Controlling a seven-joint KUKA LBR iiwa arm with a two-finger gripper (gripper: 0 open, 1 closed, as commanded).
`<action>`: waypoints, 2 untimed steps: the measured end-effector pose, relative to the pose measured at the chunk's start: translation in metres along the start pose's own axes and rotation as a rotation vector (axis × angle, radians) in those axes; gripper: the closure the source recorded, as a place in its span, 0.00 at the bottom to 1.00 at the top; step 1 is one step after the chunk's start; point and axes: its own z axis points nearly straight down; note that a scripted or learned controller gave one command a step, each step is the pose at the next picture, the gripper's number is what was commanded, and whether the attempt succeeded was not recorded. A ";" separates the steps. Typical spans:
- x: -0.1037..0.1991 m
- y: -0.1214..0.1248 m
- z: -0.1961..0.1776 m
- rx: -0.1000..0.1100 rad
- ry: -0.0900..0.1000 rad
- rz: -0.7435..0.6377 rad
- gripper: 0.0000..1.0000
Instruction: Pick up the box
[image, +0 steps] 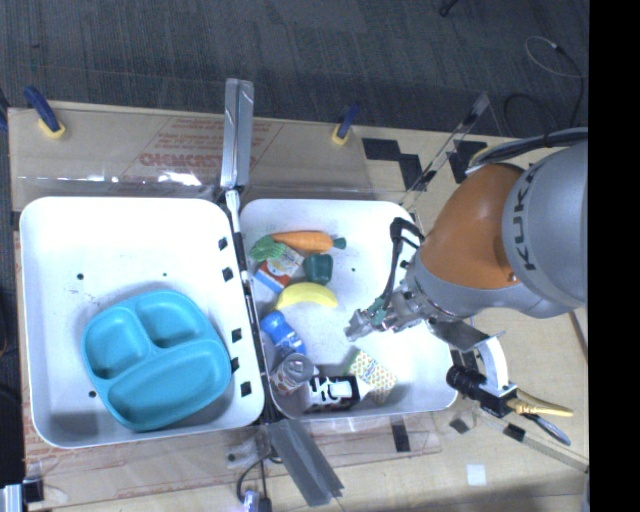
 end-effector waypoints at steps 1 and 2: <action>0.019 0.003 0.098 0.004 0.002 0.287 1.00; 0.050 0.077 0.000 0.002 0.001 0.227 1.00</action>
